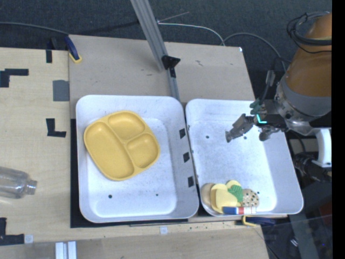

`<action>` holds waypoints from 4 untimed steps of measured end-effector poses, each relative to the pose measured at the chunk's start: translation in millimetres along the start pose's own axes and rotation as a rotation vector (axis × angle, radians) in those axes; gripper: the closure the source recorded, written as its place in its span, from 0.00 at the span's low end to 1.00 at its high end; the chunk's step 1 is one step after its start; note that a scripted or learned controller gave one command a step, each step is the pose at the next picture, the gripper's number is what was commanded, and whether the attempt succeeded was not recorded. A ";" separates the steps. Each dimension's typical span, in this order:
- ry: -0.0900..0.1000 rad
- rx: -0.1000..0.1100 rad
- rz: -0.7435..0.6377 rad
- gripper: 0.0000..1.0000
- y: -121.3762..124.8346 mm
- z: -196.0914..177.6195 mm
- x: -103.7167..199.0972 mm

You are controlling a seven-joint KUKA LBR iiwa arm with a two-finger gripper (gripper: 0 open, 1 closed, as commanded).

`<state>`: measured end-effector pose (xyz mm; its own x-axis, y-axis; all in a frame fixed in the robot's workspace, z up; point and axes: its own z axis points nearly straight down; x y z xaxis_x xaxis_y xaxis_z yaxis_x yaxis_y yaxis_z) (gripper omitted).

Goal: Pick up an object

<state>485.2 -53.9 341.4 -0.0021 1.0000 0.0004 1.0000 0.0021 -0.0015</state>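
Yellow toys (229, 196) lay heaped in the right bin's (280, 166) near-left corner. The gripper (249, 131) hovered over that bin's far half, well apart from them, fingers spread and holding nothing. A yellow plate (121, 144) sat in the left bin (97, 198).

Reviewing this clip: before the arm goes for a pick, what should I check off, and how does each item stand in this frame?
1. Gripper over the right bin: ok.
2. Nothing between its fingers: ok, they stand apart.
3. Gripper above something to pick: not ok; the pile of small items lies in the bin's near corner, apart from it.
4. Single item separable in that pile: cannot tell.
5. Yellow divided plate lies flat in the left bin, unobstructed: ok.
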 end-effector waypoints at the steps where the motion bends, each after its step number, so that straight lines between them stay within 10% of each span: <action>1: 0.000 0.000 -0.003 0.00 5.1 1.3 41.3; 3: 0.000 0.000 0.000 0.00 4.9 1.3 39.6; 4: -0.001 0.009 0.001 0.00 5.1 93.8 46.8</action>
<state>490.1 -7.0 247.6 -0.0010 1.0000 -0.0006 0.9999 0.0010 -0.0105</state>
